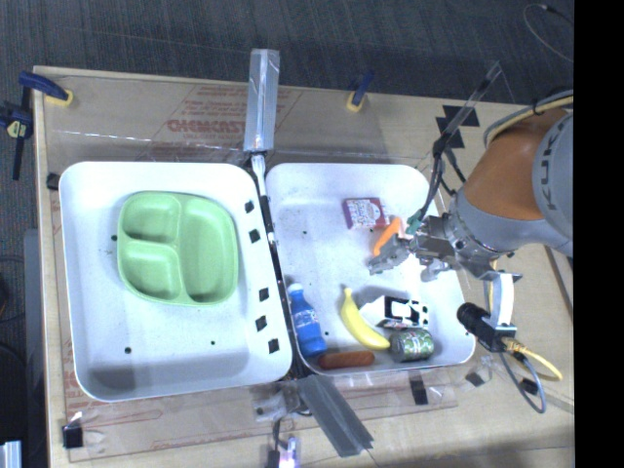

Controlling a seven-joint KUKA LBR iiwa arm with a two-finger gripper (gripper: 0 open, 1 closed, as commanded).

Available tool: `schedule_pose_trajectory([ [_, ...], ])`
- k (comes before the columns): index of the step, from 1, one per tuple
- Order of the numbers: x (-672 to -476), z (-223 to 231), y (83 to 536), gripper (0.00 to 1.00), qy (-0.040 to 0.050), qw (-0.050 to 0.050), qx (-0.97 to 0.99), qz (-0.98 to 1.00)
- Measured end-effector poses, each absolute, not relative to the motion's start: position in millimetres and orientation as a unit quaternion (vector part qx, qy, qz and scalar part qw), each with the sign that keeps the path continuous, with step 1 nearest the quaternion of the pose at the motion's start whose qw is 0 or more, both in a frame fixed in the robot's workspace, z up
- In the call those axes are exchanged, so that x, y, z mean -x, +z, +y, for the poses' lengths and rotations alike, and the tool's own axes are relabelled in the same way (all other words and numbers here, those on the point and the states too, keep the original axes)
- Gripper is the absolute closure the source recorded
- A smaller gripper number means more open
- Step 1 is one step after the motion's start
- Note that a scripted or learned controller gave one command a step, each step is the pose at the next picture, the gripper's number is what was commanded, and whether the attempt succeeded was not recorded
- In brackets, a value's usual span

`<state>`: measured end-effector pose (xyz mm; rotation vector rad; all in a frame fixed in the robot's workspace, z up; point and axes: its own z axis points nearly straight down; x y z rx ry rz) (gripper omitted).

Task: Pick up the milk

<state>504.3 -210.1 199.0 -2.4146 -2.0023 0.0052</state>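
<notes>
The milk (pixel 405 310) is a small black-and-white carton lying in the right bin (pixel 322 188), near its front right corner. It sits between a banana (pixel 359 322) on its left and a green can (pixel 412 344) just in front of it. My gripper (pixel 389 253) reaches in from the right and hangs over the bin's middle, a short way behind the milk and apart from it. An orange carrot (pixel 389 230) lies right beside the gripper's tip.
The right bin also holds a maroon pouch (pixel 363 212) at the back, a blue bottle (pixel 306 322) along the left wall and a brown sausage (pixel 346 359) at the front. A green divided plate (pixel 179 247) lies in the left bin (pixel 88 339).
</notes>
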Motion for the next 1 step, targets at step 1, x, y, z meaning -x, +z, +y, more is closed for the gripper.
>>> schedule_pose_trajectory([
  [1, -504.3, -210.2, 199.0, 0.0, 0.0017, 0.002, 0.77, -0.638],
])
